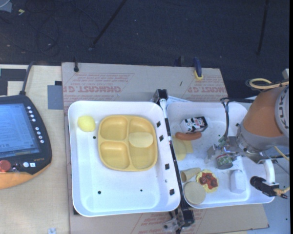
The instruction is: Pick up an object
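Note:
My gripper (220, 154) hangs low over the right bin (219, 112), near its middle, with the grey arm and orange band reaching in from the right. Just left of it lie a red-brown sausage (188, 136) and a black-and-white toy (194, 124). A pale yellow piece (179, 149) lies further left. Below the gripper sit a pizza-like piece with red topping (208, 180), a round tan disc (195, 193) and a white block (238, 180). A small greenish thing (225, 161) shows right under the gripper; whether it is held I cannot tell.
The left bin (117, 199) holds a yellow divided plate (118, 152) with a pale yellow piece (141, 140) in its upper right compartment, and a yellow ball (86, 124) at the bin's upper left. A tablet pendant (15, 133) lies left of the bins.

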You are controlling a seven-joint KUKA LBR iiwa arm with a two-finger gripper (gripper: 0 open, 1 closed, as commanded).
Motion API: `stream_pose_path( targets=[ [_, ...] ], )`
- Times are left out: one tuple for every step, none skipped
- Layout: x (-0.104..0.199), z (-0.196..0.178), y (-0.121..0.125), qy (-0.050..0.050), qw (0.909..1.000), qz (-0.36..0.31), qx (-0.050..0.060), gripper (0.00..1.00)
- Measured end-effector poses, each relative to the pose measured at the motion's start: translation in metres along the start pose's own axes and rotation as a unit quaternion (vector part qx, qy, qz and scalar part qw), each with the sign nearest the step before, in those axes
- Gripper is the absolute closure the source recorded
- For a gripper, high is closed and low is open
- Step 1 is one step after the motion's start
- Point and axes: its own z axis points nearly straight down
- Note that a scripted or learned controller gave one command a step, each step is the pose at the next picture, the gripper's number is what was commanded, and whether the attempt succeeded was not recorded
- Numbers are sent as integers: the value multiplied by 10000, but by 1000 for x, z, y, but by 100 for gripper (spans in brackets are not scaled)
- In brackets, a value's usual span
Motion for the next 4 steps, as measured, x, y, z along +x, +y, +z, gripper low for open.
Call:
stream_pose_path(
  targets=[
    [27,1,57,1,10000,-37,-5,0],
    [28,0,23,1,10000,-13,6,0],
    [27,2,83,-2,10000,-29,11,0],
    [41,0,15,3,10000,-9,11,0]
  ],
)
